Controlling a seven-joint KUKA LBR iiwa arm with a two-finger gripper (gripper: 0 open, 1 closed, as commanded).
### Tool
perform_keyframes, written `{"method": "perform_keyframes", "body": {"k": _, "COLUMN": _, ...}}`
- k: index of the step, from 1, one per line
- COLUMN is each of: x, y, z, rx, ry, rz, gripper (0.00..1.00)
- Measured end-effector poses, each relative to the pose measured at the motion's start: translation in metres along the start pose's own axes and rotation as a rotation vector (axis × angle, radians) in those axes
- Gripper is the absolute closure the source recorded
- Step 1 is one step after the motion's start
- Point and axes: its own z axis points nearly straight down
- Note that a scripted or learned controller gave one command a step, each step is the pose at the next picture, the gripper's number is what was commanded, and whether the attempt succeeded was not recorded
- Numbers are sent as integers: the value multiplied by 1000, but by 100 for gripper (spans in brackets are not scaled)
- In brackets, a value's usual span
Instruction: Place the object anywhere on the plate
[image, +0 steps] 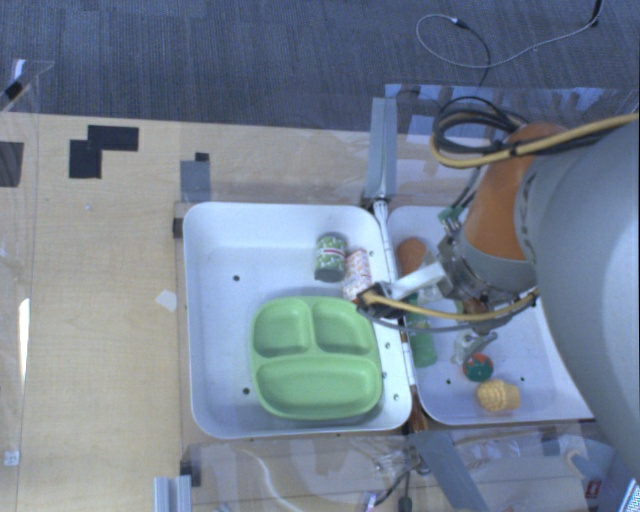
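Observation:
A green plate with three compartments lies in the front of the left bin. Just behind it stand a green can and a small red-and-white patterned can, close to the divider. My gripper hangs over the right bin, near its left side, with the wrist covering what is under it. Below it lie a green object and a small red-and-green ball. Nothing shows held in the gripper.
An orange-brown oblong object lies at the back of the right bin, and a yellow corn-like piece at its front. The bulky grey arm covers that bin's right side. A raised wall separates the bins.

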Motion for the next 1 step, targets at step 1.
{"method": "perform_keyframes", "body": {"k": 1, "x": -7, "y": -28, "z": -68, "rx": -2, "ry": 4, "rz": 113, "gripper": 0}}
